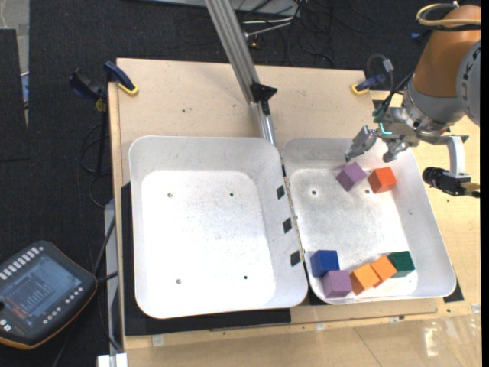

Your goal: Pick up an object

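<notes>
Lying nearest me at the lower left, a grey teach pendant (38, 293) is resting on the dark floor beside the bench. Up at the right, the gripper (374, 145) is hanging over the far edge of the right bin (428, 228), its two fingers (357, 145) spread apart with nothing between them. Just below it, a purple cube (351, 176) and an orange cube (381, 179) are sitting side by side, close but seemingly not touching. Along the bin's near edge, a blue cube (325, 262), a second purple cube (337, 283), a second orange cube (364, 276), a third orange cube (383, 268) and a green cube (401, 263) are crowding together in a row. Above the wrist, the orange-banded arm (451, 60) is being cut off by the frame's right side, and the fingertips are too small to make out clearly. Beside it, the left bin (153, 205) is showing only dark specks. Both bins are sitting on a pale wooden bench (191, 98), with a slanted metal pole (233, 40) crossing it and cables trailing over the black floor behind.
</notes>
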